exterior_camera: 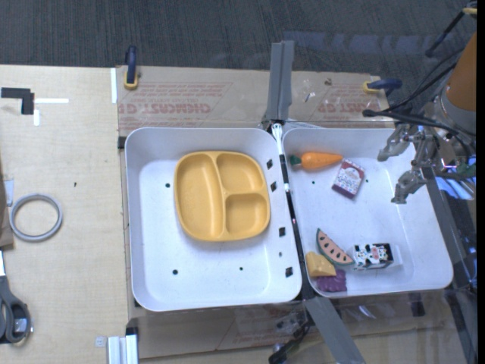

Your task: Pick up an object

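Observation:
The right bin (424,275) holds an orange carrot (318,159) at its back left and a small white-and-purple packet (348,179) beside it. Near the front left lie a watermelon slice (333,247), a black-and-white cow-patterned box (373,255), a yellow wedge (318,265) and a purple grape bunch (330,283). My gripper (395,170) hangs over the right side of this bin, open, with nothing between its fingers. It stands apart from the packet, to that packet's right.
A yellow divided plate (223,196) lies in the left bin (151,279). A grey tape roll (34,217) and scissors (11,321) rest on the wooden bench at the left. Clamps (131,68) hold the cardboard behind the bins. Cables trail by the arm at the right.

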`<state>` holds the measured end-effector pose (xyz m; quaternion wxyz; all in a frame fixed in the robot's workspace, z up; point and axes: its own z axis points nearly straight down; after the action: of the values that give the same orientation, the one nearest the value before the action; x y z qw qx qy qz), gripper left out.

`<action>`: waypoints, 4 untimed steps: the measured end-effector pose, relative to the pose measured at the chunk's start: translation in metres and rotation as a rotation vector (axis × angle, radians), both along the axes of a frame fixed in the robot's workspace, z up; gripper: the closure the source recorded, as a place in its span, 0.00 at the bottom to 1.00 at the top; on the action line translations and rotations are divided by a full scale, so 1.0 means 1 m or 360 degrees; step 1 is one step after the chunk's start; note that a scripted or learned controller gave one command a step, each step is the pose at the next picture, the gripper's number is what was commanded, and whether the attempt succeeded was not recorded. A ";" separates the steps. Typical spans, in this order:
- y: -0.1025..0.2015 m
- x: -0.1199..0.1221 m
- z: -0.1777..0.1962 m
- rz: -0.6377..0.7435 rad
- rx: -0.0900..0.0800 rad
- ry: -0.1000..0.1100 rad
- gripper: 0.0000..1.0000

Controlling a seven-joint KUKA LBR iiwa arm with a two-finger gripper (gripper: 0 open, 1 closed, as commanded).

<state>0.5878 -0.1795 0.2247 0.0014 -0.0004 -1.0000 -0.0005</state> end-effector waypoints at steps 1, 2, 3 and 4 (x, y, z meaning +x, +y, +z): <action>-0.011 -0.028 0.035 0.0161 0.0000 -0.0003 0.00; -0.005 0.068 -0.044 -0.0402 -0.0002 -0.0001 0.00; 0.008 0.048 -0.136 -0.1250 -0.0006 0.0000 0.00; 0.009 0.048 -0.131 -0.1244 -0.0010 0.0005 1.00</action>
<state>0.6361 -0.1709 0.0941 0.0026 -0.3812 -0.9245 0.0022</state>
